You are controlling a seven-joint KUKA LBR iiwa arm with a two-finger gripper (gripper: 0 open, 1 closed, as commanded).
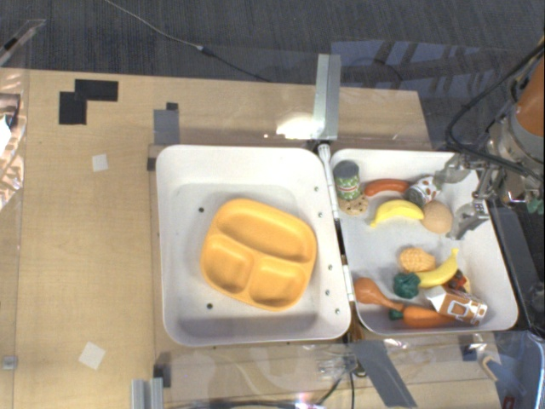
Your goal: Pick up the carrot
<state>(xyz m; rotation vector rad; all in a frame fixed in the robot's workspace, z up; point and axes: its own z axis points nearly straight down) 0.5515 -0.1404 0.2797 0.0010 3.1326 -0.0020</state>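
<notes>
Carrot (423,317) lies in right bin (502,301), tool (466,196) open above.

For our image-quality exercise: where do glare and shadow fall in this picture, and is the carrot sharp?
Camera view: bright glare on the bench behind the left bin; soft shadow along that bin's near side, beside the yellow tray; the carrot is slightly soft but recognisable.

my arm (530,113) chopped off by the right edge, carrot (426,318) partly tucked under a carton (460,307), label on the can (347,186) maybe just too tiny to read
</notes>
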